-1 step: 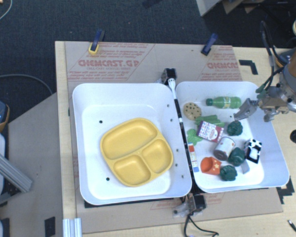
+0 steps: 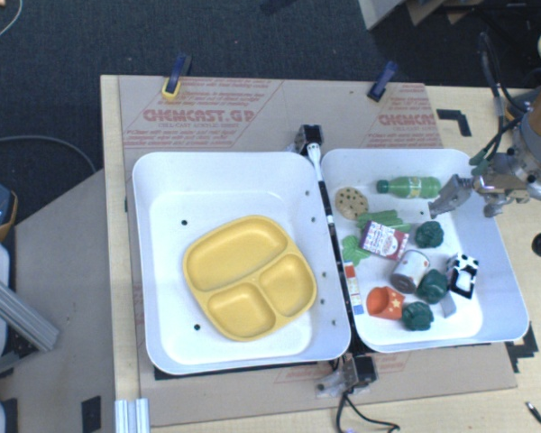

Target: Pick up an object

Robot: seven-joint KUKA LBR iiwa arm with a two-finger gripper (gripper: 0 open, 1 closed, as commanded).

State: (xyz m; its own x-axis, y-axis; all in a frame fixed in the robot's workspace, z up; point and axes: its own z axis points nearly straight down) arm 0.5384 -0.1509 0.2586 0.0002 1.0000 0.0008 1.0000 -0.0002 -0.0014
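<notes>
The right bin (image 2: 500,318) holds a jumble of small objects. A green bottle (image 2: 408,187) lies at its far side, with a round cookie (image 2: 350,202) to the left of it. A maroon box (image 2: 381,239), a silver can (image 2: 410,267), a red piece (image 2: 384,302), a black-and-white toy (image 2: 464,274) and three dark green lumps (image 2: 428,234) (image 2: 432,286) (image 2: 417,315) fill the middle and near side. My gripper (image 2: 470,201) hangs open over the bin's far right, just right of the bottle. Nothing sits between its fingers (image 2: 446,197).
The left bin (image 2: 153,242) holds a yellow divided plate (image 2: 250,276). A black divider strip (image 2: 329,233) runs between the bins. Blue and yellow clamps (image 2: 174,78) (image 2: 382,81) grip the board's far edge. Cables hang by the arm at the right.
</notes>
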